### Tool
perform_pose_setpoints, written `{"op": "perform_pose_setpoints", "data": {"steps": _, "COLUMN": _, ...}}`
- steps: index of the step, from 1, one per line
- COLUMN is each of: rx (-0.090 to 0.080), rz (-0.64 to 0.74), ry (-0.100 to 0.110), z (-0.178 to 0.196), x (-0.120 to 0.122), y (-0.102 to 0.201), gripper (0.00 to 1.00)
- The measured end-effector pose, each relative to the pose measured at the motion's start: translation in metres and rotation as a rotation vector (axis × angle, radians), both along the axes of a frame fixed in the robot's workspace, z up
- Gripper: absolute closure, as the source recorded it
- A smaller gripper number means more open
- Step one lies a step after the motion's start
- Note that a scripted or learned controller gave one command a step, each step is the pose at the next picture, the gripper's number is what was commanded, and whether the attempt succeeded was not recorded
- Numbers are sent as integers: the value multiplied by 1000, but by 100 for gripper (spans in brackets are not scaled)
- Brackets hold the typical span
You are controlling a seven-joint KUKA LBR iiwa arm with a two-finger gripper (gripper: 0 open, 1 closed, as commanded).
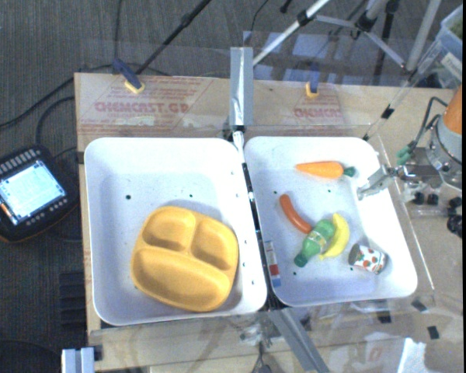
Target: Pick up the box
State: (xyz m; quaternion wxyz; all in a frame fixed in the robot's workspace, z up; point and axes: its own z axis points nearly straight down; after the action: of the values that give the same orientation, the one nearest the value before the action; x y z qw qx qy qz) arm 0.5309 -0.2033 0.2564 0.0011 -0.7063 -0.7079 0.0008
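I see even, soft overhead light; the white bins (101, 286) look bright, shadows stay faint, and the whole picture is slightly soft and grainy.

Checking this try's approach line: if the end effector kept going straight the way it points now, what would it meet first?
Likely the right bin's bare floor: the end effector slants down-left over its right rim. On a flatter line, the banana comes first; depth is unclear.
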Motion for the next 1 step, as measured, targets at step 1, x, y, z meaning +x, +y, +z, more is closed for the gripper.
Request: {"op": "perform_pose_setpoints", "data": {"steps": 1, "rx": 0, "rz": -149, "ry": 2, "z": -103, "x": 10, "y": 34, "gripper": 0}}
